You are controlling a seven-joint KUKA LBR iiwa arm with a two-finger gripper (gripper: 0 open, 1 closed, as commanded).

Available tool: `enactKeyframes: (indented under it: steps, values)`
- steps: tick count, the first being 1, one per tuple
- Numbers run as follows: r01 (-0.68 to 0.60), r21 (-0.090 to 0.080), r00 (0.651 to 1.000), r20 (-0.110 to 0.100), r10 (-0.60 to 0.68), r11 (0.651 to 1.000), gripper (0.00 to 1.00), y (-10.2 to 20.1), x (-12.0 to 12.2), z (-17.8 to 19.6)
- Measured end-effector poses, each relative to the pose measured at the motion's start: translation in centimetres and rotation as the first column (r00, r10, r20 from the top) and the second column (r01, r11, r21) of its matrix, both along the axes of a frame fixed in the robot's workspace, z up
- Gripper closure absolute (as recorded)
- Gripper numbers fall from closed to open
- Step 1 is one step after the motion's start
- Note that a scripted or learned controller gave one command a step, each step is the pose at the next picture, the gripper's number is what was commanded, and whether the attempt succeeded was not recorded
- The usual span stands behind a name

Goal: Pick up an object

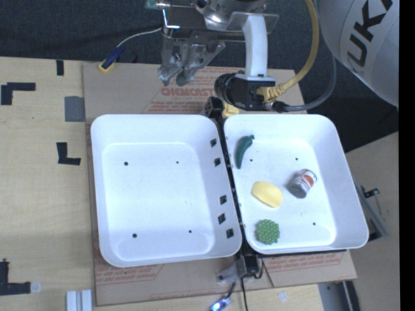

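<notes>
Gripper (pixel 179 76) hangs above the cardboard behind the left bin (pixel 104 173), well apart from everything pickable, holding nothing; finger spread impossible to judge. All candidates in the right bin (pixel 337 173): green pepper (pixel 244 149) near the divider, yellow lemon (pixel 267 194) mid-bin, small can (pixel 302 183) on its side just beside it, broccoli (pixel 267 231) by the near wall. Likely troubles: can rolling away under contact, rounded lemon squirting out, pepper too close to the wall for a clean descent.

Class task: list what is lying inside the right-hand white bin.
Inside the right bin lie four things: a green pepper, a yellow lemon, a small can on its side and a green broccoli head. All lie apart, uncovered.
</notes>
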State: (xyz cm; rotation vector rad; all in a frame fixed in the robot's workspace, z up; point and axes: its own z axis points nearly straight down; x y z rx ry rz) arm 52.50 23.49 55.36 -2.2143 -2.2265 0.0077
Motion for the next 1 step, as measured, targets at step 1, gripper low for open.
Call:
enactKeyframes:
  steps: [1]
  values:
    - [-0.002, 0.0, 1.0, 0.0, 0.002, 1.0, 1.0, 0.07, 0.01, 1.01]
